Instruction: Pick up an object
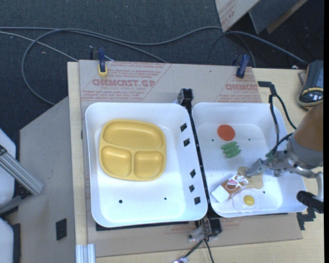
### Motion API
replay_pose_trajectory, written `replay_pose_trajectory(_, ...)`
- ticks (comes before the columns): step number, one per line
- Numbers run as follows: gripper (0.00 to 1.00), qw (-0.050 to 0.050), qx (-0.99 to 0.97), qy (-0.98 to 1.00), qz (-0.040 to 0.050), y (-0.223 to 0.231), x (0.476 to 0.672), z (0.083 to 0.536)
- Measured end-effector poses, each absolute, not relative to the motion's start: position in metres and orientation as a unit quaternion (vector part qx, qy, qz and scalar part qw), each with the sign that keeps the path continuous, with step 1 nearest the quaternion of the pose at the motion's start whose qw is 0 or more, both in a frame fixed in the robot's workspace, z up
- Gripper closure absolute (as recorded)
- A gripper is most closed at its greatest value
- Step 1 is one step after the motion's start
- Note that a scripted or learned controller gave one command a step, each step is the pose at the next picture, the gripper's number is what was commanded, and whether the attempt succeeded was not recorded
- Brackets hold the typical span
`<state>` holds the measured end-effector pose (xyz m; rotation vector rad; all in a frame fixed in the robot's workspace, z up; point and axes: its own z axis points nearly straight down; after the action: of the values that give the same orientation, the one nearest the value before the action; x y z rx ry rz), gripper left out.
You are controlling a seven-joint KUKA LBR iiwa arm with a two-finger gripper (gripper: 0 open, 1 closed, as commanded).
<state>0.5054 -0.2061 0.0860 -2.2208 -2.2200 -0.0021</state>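
The tool hangs low in the right bin, at the lower right of the frame, just beside a tan piece and a red-and-white item; I cannot tell how far it is open. To grasp well, it should come straight down on one piece, away from the fried egg, because the bin's near wall is close and the open room is toward the tomato slice and green piece.

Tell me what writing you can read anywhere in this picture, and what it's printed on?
"CHEMCAST GP" in red, on the brown protective sheet under the bins, at its far left.
The same red logo at the sheet's far right, too blurred to read fully.
Smaller red lines around both logos: too small to read.
Print on the cardboard box at the top: too blurred to read.
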Motion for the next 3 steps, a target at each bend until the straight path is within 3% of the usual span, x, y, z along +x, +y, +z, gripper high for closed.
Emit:
replay_pose_trajectory(1,1.0,-0.001,-0.707,-0.708,-0.003,-0.205,0.507,0.099)
replay_pose_trajectory(3,1.0,-0.003,-0.707,-0.707,-0.001,-0.217,0.507,0.209)
